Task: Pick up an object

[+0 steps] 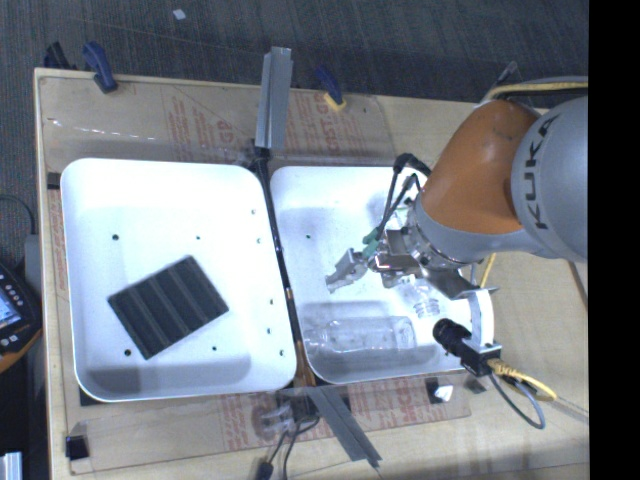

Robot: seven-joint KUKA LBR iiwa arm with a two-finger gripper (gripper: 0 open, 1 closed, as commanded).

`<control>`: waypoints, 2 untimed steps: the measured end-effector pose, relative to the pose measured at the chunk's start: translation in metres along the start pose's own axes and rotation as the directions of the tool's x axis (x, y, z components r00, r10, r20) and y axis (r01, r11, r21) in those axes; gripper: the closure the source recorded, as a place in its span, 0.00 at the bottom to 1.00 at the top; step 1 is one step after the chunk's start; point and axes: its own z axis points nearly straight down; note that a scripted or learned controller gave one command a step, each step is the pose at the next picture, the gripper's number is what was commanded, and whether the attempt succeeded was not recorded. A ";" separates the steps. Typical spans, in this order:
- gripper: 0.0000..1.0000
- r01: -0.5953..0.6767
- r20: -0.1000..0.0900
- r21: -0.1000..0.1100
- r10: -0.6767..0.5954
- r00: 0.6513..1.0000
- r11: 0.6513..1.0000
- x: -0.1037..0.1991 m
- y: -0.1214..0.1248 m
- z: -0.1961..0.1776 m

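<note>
A black ribbed rectangular pad (167,305) lies flat in the left bin (90,183), towards its front left. A clear plastic bottle (360,333) lies on its side along the front wall of the right bin (310,193). My gripper (345,270) hangs over the middle of the right bin, just behind the bottle and pointing left. The arm's grey wrist and orange band (470,183) cover the right part of that bin. I see nothing held in the gripper.
A metal bar (272,98) stands at the back between the two bins. Blue clamps (100,68) grip the bench's back edge. Cables (515,378) trail at the front right of the right bin.
</note>
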 end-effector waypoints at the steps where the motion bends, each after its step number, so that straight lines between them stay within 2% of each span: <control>1: 0.00 -0.095 0.000 0.001 0.095 0.995 0.995 -0.021 -0.007 0.055; 2: 0.00 -0.200 0.001 -0.002 0.200 0.980 0.980 -0.073 0.007 0.036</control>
